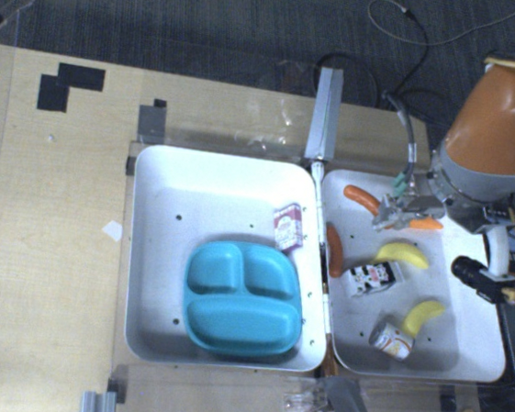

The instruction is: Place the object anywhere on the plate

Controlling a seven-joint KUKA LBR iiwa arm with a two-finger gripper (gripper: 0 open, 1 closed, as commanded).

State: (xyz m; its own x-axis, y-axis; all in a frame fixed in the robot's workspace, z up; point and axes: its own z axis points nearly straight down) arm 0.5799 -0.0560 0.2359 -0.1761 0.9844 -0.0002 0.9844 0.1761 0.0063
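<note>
Gripper (395,212) low in right bin (461,362), finger state unclear; nearby carrot (362,199) probably light, stiff, slippery; best pinched mid-length.

The setting is a robotics laboratory test cell. A pale wooden bench (40,250) carries two shallow white bins: a left bin (148,234) and a right bin (472,354), fixed side by side and separated by a metal bracket (323,125). A grey industrial arm with an orange band (494,117) reaches in from the right. Black tape markers (68,85) sit on the bench top. Loose cables (416,29) trail across dark carpet (169,6) behind the bench.
</note>
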